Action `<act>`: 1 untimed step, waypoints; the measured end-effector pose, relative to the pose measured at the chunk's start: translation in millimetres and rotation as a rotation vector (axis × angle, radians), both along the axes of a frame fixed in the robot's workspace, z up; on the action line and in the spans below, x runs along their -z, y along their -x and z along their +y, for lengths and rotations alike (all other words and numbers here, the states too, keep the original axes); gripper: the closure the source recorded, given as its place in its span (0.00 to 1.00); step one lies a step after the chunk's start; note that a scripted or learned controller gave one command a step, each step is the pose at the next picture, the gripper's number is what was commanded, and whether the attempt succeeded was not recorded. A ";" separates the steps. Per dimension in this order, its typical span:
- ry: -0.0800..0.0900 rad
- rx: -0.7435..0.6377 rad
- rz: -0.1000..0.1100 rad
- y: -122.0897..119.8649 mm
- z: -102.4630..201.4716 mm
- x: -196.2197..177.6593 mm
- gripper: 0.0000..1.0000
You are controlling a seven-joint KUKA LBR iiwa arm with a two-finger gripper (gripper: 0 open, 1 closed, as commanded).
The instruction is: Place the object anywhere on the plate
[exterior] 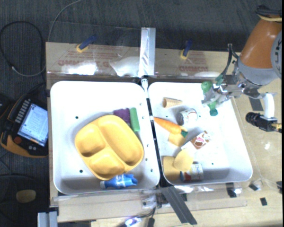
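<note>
Down at the near rim of the left bin (61, 126) lies a blue plastic packet (119, 180), partly tucked under the yellow sectioned plastic plate (109, 146); its label is too small to read. Behind that plate, a purple block (123, 113) and a green stick-shaped piece (134, 118) peek out, both half hidden by the plate's far edge.

My gripper (212, 98) hangs well to the plate's right, over the far side of the right bin (241, 150), green-tipped fingers (206, 86) pointing down; whether they are spread or closed I cannot tell, and nothing shows between them.

Right of the plate, across the divider, an orange toy carrot (168, 125) lies closest. Beyond it sit a beige cone (171, 102), a small silver can (187, 115) on its side, a red-and-white carton (200, 139) with unreadable print, and a yellow wedge (176, 138). Nearer me, a pale yellow rounded lump (181, 160) overlaps a dark-capped bottle (192, 172).

Far behind the plate, red lettering on the cardboard backing (99, 58) is blurred beyond reading.
</note>
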State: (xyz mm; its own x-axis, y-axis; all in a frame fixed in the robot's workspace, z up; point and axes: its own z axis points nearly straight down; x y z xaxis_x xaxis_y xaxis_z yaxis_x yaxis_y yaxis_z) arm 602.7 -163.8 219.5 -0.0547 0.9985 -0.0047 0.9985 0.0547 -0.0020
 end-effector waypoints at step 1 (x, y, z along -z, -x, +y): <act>-0.006 -0.048 0.003 97.0 63.5 60.5 1.00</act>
State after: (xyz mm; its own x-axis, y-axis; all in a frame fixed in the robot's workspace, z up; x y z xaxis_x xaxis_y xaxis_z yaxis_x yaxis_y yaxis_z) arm 505.6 -100.4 159.1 -0.1022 0.9948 0.0015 0.9948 0.1022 -0.0043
